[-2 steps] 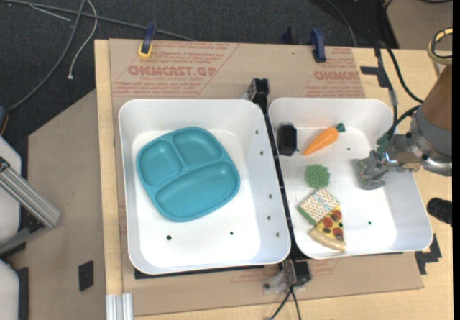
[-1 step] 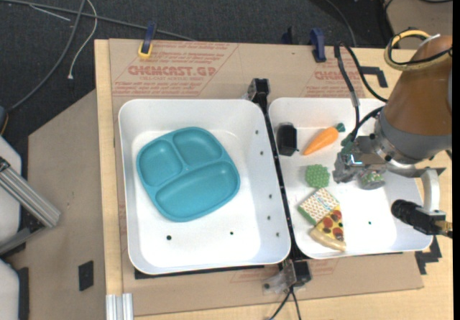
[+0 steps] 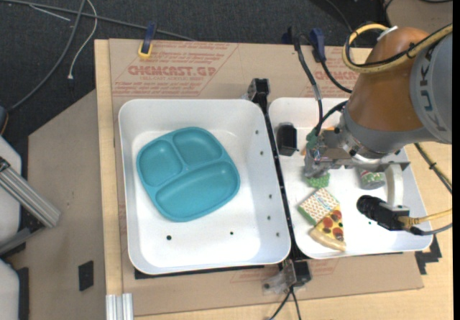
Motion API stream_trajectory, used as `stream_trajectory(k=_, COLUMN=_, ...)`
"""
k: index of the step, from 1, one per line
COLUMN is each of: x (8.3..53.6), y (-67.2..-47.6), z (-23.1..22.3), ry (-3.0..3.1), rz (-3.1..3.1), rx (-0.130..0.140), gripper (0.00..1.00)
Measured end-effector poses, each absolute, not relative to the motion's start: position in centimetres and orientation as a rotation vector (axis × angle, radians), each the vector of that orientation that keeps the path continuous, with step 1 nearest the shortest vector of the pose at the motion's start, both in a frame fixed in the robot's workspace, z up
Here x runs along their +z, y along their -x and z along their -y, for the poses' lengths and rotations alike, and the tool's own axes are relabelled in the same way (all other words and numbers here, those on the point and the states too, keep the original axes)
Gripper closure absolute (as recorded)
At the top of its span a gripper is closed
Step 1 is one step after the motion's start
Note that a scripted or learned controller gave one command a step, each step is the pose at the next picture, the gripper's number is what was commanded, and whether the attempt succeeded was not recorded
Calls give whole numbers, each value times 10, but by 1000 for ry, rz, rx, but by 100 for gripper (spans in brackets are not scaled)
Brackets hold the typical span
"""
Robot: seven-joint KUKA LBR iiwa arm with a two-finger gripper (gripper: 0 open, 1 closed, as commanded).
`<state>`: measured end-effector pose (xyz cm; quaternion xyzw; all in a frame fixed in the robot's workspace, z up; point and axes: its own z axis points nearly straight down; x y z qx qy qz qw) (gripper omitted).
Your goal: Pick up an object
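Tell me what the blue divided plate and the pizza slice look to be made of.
Blue divided plate: looks like moulded plastic, matte to satin, one even colour with soft rounded compartment ridges. Pizza slice: probably a plastic or rubber toy, with flat painted-looking toppings and a smooth tan crust; too small to be sure.

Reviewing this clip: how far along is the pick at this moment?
Done: the arm has reached into the right bin, and the gripper sits low over a small green item. In hand: nothing that I can see; whether the item is gripped can't be told. Left: a grasp and a lift. The pizza slice, checkered piece and teal plate lie untouched.
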<state>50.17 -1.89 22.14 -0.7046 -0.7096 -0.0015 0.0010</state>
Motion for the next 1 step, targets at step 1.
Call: stream_trajectory(k=1, x=232, y=-500, z=-36, ry=2213, rz=2228, rx=-5, gripper=100)
